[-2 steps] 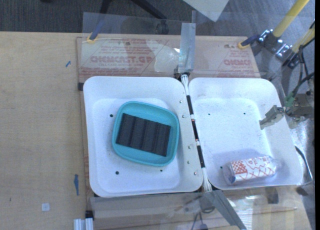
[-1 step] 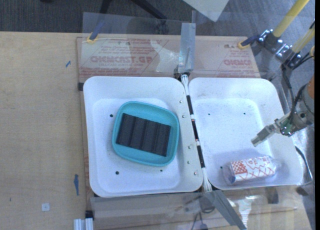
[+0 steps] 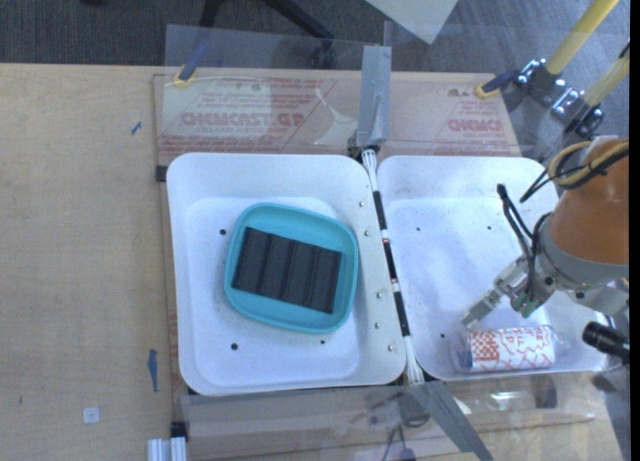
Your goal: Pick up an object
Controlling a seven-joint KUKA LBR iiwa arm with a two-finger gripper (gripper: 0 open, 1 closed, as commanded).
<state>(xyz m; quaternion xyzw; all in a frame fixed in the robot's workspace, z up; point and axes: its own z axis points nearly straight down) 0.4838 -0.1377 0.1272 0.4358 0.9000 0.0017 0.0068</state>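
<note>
A white tube with a red pattern [image 3: 510,347] lies on its side near the front edge of the right bin [image 3: 440,229]. My gripper [image 3: 487,306] hangs low over that bin, just above and behind the tube's left end, with nothing seen in its grasp. The orange-banded wrist [image 3: 592,224] rises behind it at the right. In the left bin [image 3: 200,279] rests a teal tray with a dark ridged insert [image 3: 290,267], tilted slightly.
A grey divider strip [image 3: 385,249] runs between the two bins. Clear plastic sheets with red lettering [image 3: 240,119] lie behind the bins. Yellow bars [image 3: 590,19] stand at the back right, and black cables [image 3: 520,214] hang by the wrist.
</note>
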